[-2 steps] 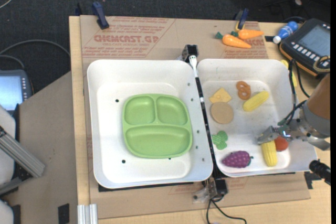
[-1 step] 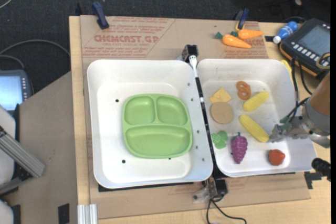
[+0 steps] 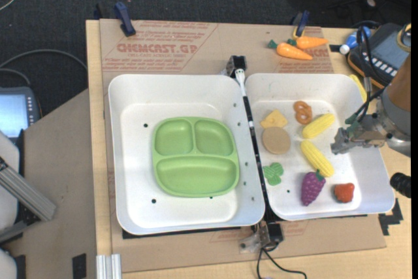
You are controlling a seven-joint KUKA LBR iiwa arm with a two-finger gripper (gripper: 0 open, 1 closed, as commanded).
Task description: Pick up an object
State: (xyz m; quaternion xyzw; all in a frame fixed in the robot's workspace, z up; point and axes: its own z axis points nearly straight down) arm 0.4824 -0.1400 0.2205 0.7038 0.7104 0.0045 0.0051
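I'm looking down on the tabletop [image 3: 163,42] now: left bin [image 3: 124,140] carries a green divided plate [image 3: 194,156], right bin [image 3: 366,199] carries the toy food. My pincer [image 3: 341,140] hovers over the right bin's right half, just beside the two corn cobs, the upper cob [image 3: 318,125] to its upper left, the lower cob [image 3: 317,158] down-left. From this angle the pincer is a dark blur, so I can't tell how wide it stands, and I see nothing in it. Below it sits a red strawberry [image 3: 343,191], with purple grapes [image 3: 312,187] next to that. Further left: a tan round cookie [image 3: 276,140], a yellow cheese wedge [image 3: 274,119], a pretzel [image 3: 302,112], and a green leafy piece [image 3: 273,172] by the bin's left wall. Two carrots [image 3: 299,48] lie outside the bins, up on the board.
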